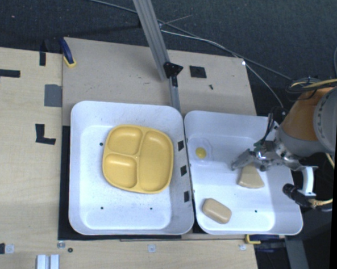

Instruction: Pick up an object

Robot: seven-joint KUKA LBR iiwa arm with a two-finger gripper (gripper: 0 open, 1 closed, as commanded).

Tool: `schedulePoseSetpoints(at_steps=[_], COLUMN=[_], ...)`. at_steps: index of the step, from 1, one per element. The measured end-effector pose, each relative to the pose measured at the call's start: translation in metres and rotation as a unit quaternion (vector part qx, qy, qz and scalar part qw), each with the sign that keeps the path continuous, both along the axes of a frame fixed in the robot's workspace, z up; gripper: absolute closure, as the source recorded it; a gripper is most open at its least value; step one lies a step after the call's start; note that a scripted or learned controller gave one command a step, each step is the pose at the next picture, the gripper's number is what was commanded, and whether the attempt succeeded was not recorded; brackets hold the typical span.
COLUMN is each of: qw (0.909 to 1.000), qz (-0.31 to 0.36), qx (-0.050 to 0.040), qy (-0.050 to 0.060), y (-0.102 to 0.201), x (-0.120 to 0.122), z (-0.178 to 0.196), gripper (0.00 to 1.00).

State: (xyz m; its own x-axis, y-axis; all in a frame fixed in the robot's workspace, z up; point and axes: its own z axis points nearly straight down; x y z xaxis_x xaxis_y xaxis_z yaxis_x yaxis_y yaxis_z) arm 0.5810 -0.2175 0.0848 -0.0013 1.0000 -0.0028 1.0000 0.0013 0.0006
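Fingers (242,161) of the gripper (251,162) are reaching toward nine o'clock above the right bin (237,125), but whether they are spread or pressed together I cannot tell, since the dark metal tips are blurring into one shape; nothing is showing between them; the nearest candidate, a tan wedge-shaped block (250,178), is lying just beside the gripper at its five o'clock, touching or nearly touching it; judging by its matte, sponge-like face, it is probably light and somewhat soft, so a pinch across its two flat sides should be holding better than one on the sloped edges; a rounded tan oval block (217,211) is resting at six o'clock in the same bin, smooth and likely to be slipping under a narrow grip; a small yellow round piece (201,153) is sitting near the bin's ten o'clock corner, too small to judge; the left bin (82,154) is carrying a glossy yellow divided plate (138,158), stiff plastic, wide and shallow, awkward for two fingers except at its rim.
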Motion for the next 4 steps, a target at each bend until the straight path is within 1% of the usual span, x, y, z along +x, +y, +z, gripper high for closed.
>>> schedulePoseSetpoints(at_steps=[1, 2, 3, 4], qw=[1.0, 1.0, 1.0, 1.0], qz=[0.0, 0.0, 0.001, 0.0], qx=[-0.0013, 0.0013, 0.0009, 0.0008], qy=[-0.003, -0.001, -0.002, -0.002], y=[0.0, 0.002, 0.005, 0.005], x=[0.002, -0.002, 0.009, 0.01], z=[0.013, 0.056, 0.107, 0.16], gripper=[1.0, 1.0, 1.0, 1.0])
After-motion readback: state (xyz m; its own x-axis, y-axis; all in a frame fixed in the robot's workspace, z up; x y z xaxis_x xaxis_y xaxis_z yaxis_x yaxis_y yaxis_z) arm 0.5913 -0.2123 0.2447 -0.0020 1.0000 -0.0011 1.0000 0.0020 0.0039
